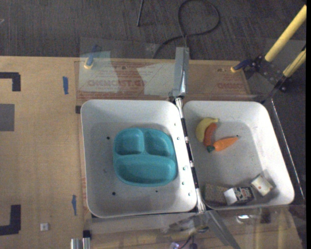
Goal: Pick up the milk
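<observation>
Camera view: boxy milk carton lies in smooth white right bin; jaws' state can't tell

The milk is a small carton with dark and white printing, lying on its side. It rests near the front edge of the right bin, between a grey flat item and a small white box.

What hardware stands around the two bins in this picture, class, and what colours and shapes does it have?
Two yellow rods slant in at the top right and end at a black clamp-like fitting. A thin black cable loops over the dark floor beyond the bench. A grey metal bar runs down to the seam between the white bins.
</observation>
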`<action>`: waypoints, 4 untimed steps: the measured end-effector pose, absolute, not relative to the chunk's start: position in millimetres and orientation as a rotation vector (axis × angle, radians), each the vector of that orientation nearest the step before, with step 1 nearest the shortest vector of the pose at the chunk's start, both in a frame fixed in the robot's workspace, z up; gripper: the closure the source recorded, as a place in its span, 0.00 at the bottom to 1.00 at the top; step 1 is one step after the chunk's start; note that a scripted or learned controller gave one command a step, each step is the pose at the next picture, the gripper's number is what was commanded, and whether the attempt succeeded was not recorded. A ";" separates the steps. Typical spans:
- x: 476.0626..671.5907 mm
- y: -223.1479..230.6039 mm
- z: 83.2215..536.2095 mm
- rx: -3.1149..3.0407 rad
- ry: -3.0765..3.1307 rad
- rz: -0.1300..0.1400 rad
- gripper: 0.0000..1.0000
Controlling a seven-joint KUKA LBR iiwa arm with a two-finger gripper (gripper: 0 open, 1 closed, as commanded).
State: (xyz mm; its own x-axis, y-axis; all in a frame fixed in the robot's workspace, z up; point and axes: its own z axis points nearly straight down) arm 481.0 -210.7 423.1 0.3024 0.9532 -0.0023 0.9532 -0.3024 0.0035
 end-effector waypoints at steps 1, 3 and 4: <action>532.0 -204.9 435.0 2.831 1.355 0.001 1.00; 532.6 -221.8 434.8 3.112 0.429 -0.002 1.00; 585.8 -220.9 434.9 3.124 0.324 -0.001 1.00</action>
